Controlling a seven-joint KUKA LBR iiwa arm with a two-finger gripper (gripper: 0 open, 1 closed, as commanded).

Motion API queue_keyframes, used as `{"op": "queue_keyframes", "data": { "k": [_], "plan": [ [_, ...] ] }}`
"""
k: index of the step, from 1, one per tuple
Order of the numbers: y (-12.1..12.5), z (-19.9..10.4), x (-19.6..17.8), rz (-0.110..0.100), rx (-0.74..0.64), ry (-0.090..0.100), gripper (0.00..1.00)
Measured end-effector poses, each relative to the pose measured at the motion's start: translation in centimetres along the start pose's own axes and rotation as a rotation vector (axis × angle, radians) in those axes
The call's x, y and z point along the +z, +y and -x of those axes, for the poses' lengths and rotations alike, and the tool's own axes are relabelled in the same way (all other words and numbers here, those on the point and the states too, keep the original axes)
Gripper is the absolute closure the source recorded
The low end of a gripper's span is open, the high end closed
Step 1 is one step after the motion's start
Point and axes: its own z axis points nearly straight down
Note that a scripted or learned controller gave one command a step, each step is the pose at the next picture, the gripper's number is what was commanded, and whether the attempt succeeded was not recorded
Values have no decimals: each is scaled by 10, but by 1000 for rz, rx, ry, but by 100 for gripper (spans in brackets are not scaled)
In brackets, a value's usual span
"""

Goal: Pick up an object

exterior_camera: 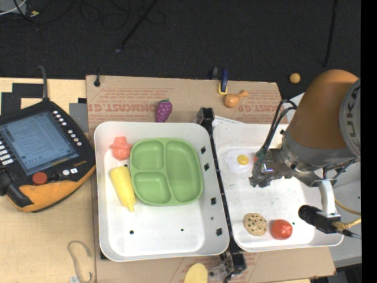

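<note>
Your counter was pale wood under a sheet of printed cardboard, dark floor behind. On it sat two shallow white bins — the left bin held a glossy green divided plate, a yellow bottle-shaped toy and a pink lump. In the right bin lay a fried-egg toy, a red tomato and a speckled cookie. The jaws hung beside the egg; you couldn't tell their opening.

Grey arm with orange band, black cables, dark jaws.
</note>
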Motion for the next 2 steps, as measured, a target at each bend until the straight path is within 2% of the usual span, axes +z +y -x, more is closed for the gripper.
{"op": "queue_keyframes", "data": {
  "k": [1,2],
  "plan": [
    [15,-48,12,-1,0,0,100],
    [42,-94,14,1,0,0,100]
  ]
}}
